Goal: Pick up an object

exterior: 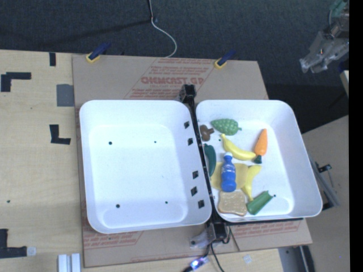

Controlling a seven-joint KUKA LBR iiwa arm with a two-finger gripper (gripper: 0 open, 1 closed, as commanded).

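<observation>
Up in the far right corner of my view, the claw (324, 52) is hanging over the dark floor, well clear of the bench; I am seeing pale grey metal there, but I cannot tell its state from this feed, and I am seeing nothing held in it.

Working outward from it, down and to the left, the right-hand shallow white plastic bin (298, 152) is sitting nearest, and every toy is lying in its left half. Closest to the claw, the orange plastic carrot (261, 142) is lying with its green end just below. Next to its left, the green leafy plastic vegetable (225, 126) is lying near the bin's back, with a small brown piece (205, 132) just beyond it by the divider. Below those, the yellow plastic banana (237, 150) is curving toward the carrot's base. Further down, the blue plastic bottle with a white label (228, 173) is lying over a second yellow piece (248, 177). A dark green pepper-like shape (210, 158) is resting against the divider. Farthest down the bin, the tan slice of toy bread (232, 203) and the green plastic cucumber (258, 202) are touching at the front wall.

Farther still, the left-hand white plastic bin (91, 152) is sitting beside its twin on a brown cardboard sheet (170, 81).
</observation>
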